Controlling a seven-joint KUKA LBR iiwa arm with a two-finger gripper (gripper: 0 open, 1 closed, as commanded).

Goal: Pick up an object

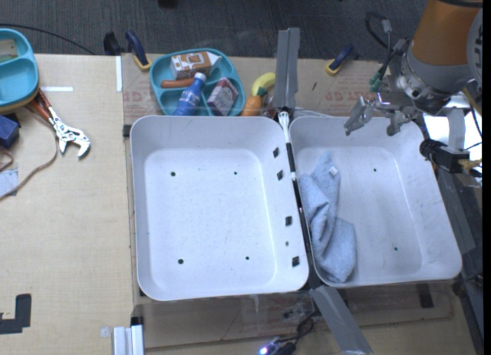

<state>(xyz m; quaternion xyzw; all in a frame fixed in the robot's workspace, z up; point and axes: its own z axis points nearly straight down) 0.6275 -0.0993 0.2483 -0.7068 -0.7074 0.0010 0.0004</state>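
While the hand [379, 115] hangs over the back rim of the right bin [399, 215], its two fingers are spread apart with nothing between them. Grey cloth [328, 219] lies crumpled along that bin's left wall, well apart from the hand. Left bin [211, 204] sits beside it, touching. Behind, a teal tray [163, 77] holds a blue bottle [189, 94] and a small printed box [192, 63], lettering too small to read. Wrench [67, 135] lies on the pale wood tabletop [61, 231] at left. Dark carpet [92, 1] beyond.
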